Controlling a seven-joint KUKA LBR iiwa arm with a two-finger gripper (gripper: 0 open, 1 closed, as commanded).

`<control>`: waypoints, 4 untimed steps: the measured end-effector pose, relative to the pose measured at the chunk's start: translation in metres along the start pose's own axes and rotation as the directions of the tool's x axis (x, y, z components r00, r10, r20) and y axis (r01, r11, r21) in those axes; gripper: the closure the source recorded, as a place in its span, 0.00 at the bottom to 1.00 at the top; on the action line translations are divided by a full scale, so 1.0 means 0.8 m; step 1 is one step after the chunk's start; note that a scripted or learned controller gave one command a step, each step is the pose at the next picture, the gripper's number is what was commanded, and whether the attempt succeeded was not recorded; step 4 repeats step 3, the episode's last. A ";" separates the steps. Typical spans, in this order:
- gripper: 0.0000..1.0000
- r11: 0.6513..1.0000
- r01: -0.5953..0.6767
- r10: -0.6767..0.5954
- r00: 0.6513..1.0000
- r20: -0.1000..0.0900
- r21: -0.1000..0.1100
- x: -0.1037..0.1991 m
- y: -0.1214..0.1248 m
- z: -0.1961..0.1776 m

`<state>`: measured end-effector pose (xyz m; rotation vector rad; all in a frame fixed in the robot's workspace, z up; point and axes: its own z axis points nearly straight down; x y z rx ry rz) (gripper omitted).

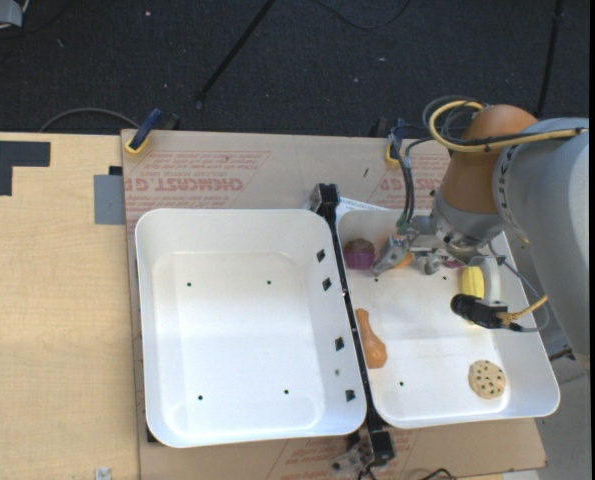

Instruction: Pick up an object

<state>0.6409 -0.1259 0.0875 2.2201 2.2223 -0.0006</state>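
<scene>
Purple onion lies just left of the pincer; its grip state I cannot tell.

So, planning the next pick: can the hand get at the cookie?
Probably yes: the cookie lies alone on bare bin floor, nothing over it, and the hand is in the same bin.

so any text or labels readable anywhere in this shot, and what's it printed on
"CHEMCAST GP", or close to it: faded red print, upside down and mirrored, on the brown cardboard sheet behind the two bins; the reading is uncertain.
More faded red print on the cardboard strip in front of the bins: too blurred to read.
No readable text on the shallow white plastic bins or the objects in them.
</scene>
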 end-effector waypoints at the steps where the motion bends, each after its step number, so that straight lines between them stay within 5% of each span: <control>1: 0.00 1.000 0.001 -0.001 1.000 -0.001 0.001 0.049 -0.016 0.000; 2: 0.00 1.000 -0.002 0.002 1.000 0.000 0.001 0.026 -0.037 0.000; 3: 0.00 1.000 -0.001 0.001 1.000 -0.001 0.010 0.012 0.000 0.004; 4: 0.00 1.000 -0.001 0.001 1.000 -0.001 0.010 0.012 0.000 0.004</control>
